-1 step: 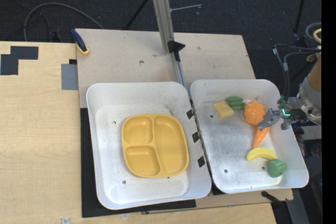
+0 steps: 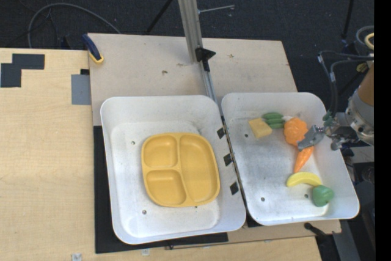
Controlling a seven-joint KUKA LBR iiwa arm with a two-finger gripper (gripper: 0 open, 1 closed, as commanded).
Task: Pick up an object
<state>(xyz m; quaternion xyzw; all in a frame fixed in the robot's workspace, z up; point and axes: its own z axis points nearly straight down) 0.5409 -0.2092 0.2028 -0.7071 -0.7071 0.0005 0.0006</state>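
The right bin (image 2: pixel 264 163) holds several toy foods. A yellow block (image 2: pixel 260 128) and a green vegetable (image 2: pixel 274 120) lie at its far side. An orange fruit (image 2: pixel 294 129) sits beside them, with an orange carrot (image 2: pixel 302 159) just below it. A yellow banana (image 2: pixel 303 179) and a green round fruit (image 2: pixel 322 194) lie near the front right corner. My gripper (image 2: pixel 313 136) reaches in over the bin's right wall, low, right next to the orange fruit and the carrot's upper end.
The left bin (image 2: pixel 122 125) bears a yellow divided plate (image 2: pixel 180 169). A metal post (image 2: pixel 188 12) rises behind the bins. Black clips (image 2: pixel 227 159) line the seam between the bins. Cables hang at the far right.
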